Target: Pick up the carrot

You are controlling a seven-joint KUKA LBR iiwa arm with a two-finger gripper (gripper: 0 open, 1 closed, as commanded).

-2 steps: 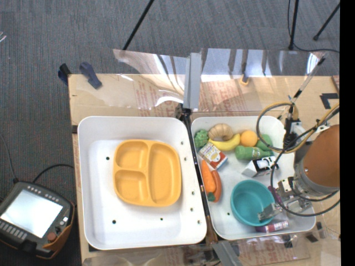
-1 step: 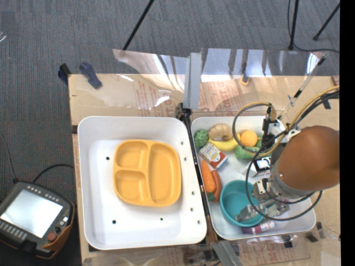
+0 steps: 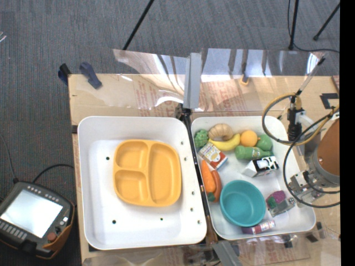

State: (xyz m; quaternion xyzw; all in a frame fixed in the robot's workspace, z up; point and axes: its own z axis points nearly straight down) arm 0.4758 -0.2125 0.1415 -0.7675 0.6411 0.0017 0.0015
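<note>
On the floor at far left sits a handheld control pendant [image 3: 34,218] with a pale screen. The counter [image 3: 111,96] carries two shallow white bins side by side. The left bin [image 3: 94,137] holds a yellow divided plate [image 3: 147,172], three compartments with nothing visible in them.

The right bin [image 3: 302,218] is crowded. The carrot [image 3: 208,180] lies lengthwise along its left wall, just beside the divider between the bins, with a second orange piece touching its right side. Above it stands a small red-and-white carton [image 3: 213,155], and beyond that a green broccoli-like piece [image 3: 201,138], a tan shell-shaped item [image 3: 221,131], a banana [image 3: 225,143], an orange [image 3: 248,138] and green vegetables [image 3: 249,152]. A black-and-white box [image 3: 264,165] sits mid-bin. A teal bowl [image 3: 242,203] rests near the front, just right of the carrot, with a small purple item [image 3: 275,197] beside it and a slim tube [image 3: 258,226] at the front wall.

The hand [image 3: 284,204] hangs at the bin's right side, by the purple item; whether it is apart or together I cannot tell. The carrot lies well apart from it, on the far side of the teal bowl.
</note>
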